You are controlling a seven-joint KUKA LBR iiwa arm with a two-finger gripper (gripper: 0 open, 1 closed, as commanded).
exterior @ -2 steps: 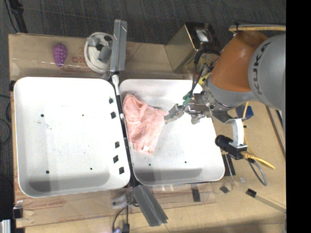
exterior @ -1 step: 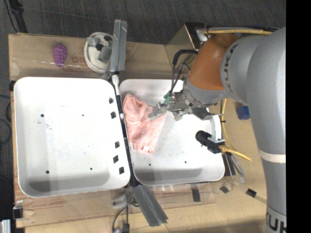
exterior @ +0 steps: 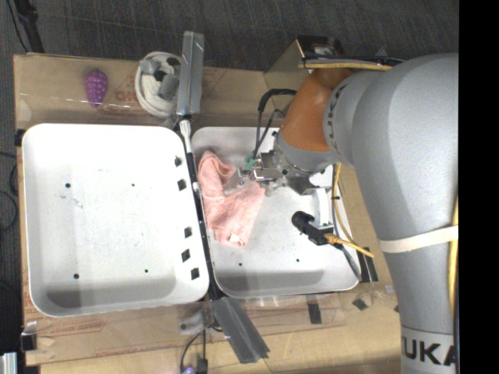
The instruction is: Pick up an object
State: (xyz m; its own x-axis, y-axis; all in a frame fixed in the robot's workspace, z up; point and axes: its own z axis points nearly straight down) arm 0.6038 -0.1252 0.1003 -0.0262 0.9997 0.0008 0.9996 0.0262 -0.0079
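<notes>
Looking down from the camera view, the pincer sits low in the right bin, right at the edge of the pink cloth, the one loose thing in that bin and so the likely thing to pick. The cloth lies crumpled just to the pincer's left in this view, spreading away from it toward the wall shared with the left bin. Bunched like that it offers raised folds, which is probably why the pincer is set at its rumpled edge. Whether the pincer is wide, narrow or closed on a fold cannot be told, as the wrist hides it. The arm reaches in from the pincer's right, bent sharply down at the orange band, wrist tipped toward the cloth. Well away from the pincer, up and to its left on the bare bench, a small purple thing lies outside both bins
</notes>
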